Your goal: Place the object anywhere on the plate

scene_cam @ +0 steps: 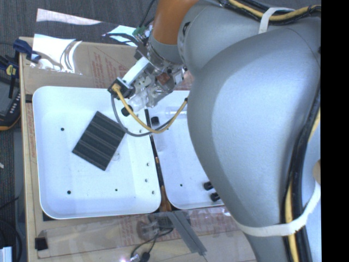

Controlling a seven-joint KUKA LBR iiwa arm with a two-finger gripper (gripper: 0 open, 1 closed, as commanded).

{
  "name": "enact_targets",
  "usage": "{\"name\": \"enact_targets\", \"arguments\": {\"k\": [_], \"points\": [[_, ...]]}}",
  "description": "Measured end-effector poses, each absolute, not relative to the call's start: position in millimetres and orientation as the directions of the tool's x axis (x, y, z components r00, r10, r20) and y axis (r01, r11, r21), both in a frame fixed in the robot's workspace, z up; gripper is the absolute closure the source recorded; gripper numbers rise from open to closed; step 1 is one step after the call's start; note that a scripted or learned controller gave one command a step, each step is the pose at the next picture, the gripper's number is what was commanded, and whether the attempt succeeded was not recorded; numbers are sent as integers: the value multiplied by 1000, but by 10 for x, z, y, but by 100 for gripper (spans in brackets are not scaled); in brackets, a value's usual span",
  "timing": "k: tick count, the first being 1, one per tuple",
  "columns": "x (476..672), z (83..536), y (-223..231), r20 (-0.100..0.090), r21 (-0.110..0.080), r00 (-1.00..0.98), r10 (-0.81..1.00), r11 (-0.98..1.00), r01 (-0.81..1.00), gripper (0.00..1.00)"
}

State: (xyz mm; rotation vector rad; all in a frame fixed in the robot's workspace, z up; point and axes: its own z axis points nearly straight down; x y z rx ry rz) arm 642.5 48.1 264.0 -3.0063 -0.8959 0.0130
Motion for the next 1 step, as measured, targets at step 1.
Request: {"name": "enact_targets", "arguments": {"k": [1], "points": [[5688,2023,1467,-9,-3,820,572,-820,572,100]]}}
